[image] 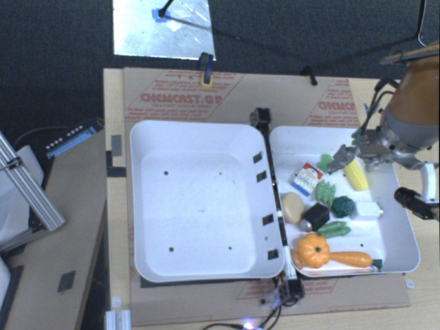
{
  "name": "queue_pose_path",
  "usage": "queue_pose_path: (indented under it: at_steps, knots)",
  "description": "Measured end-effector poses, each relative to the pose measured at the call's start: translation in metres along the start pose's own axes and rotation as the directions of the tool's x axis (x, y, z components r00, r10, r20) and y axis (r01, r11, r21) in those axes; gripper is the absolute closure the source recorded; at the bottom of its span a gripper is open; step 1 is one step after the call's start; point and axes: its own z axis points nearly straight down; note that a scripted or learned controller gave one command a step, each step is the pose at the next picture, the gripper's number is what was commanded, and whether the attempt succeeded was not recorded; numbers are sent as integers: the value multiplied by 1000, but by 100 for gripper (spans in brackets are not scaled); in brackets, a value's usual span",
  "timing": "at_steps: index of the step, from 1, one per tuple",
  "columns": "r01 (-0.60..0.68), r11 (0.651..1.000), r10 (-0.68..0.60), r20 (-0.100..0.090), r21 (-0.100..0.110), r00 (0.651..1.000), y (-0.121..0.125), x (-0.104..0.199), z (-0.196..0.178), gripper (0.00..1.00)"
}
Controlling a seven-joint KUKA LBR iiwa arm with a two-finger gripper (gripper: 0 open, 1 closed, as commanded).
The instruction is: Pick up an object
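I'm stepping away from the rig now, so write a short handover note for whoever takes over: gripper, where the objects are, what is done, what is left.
Gripper: low over the upper part of the right bin, beside the yellow corn; nothing visible between its fingers.
Objects: all in the right bin. Blue-and-white packet, green pieces, black block, tan potato-like piece, pumpkin and carrot near the front rim.
Left bin: bare white floor.
Done: no pick confirmed.
Left: grasp one object and lift it.

Red "CHEMCAST GP" print, repeated on the brown board (180,91) under the bins
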Motion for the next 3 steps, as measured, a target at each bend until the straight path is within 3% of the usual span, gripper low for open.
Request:
queue_pose_path:
  at_steps: [1, 2, 3]
  knots:
    - [-8, 1000, 8, -1, 8, 1000, -48, -34, 128, 0]
    - [-2, 1000, 2, 1, -2, 1000, -43, -33, 110, 100]
    - [8, 1000, -8, -2, -4, 1000, 8, 34, 116, 100]
